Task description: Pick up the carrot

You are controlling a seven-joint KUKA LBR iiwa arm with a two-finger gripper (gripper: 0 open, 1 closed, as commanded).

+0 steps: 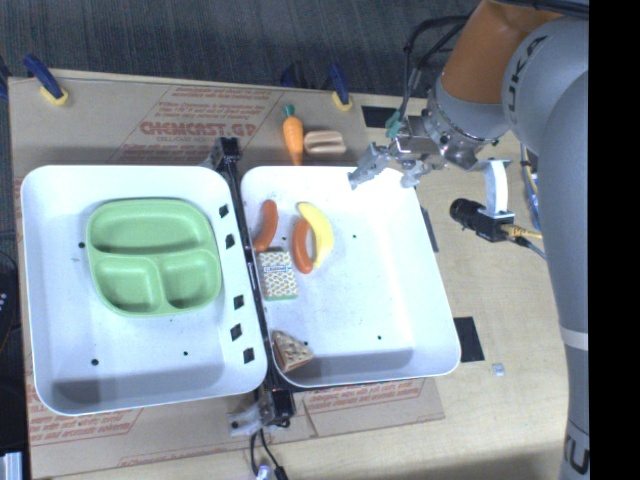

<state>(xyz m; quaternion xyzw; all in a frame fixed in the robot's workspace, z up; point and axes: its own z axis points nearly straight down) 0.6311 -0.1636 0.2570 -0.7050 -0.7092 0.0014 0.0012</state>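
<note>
The carrot [292,138], orange with a green top, lies on the cardboard just behind the right bin's [400,298] far rim, outside both bins. My gripper [385,176] hangs over the far right corner of the right bin, to the right of the carrot and a little nearer the camera. Its fingers [359,176] stand apart, open, with nothing between them.
A small bun [324,144] lies right beside the carrot. The right bin holds two sausages [266,224], a banana [320,230], a small box [278,274] and a sandwich wedge [290,350]. A green divided tray [155,255] sits in the left bin [50,298].
</note>
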